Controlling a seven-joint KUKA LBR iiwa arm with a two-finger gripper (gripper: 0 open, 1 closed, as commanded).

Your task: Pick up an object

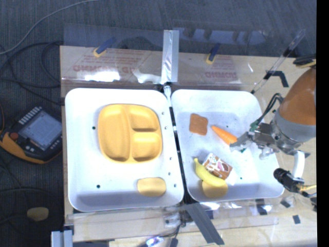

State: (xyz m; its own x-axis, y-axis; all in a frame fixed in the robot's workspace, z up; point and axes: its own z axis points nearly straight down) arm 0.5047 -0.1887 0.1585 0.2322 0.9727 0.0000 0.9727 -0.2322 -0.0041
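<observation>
Carrot (224,134) is the closest candidate: it lies in the right bin (241,99), tip pointing toward the tool (244,144), which hangs just beside its lower-right end. Whether the tool is spread or closed, cannot tell; it's small and blurred against the white floor. Nothing is visibly between its tips, so no grasp yet.

Other things in the right bin: a brown square piece (198,124) up-left of the carrot, a small printed packet (217,165) lower down, a banana (204,171) curving under the packet and touching it, and a yellow rounded piece (215,189) at the bin's front edge against the banana. Left bin (82,138) holds a yellow divided tray (129,133) and a yellow oval piece (151,186) near the front.

Handling guess: the carrot looks like a toy, probably light, stiff plastic, smooth and tapered, so it could squirt out of a pinch near the thin end. Best to close across the thicker middle, square to its long axis. It lies apart from its neighbours, so approach is free. The packet looks soft and crinkly, and it is crowded by the banana, so harder to isolate. The banana is curved and smooth; take it at mid-body if chosen. The brown square is flat, low to the floor, so hard to get under.

Arm (300,107) comes in over the right rim.
</observation>
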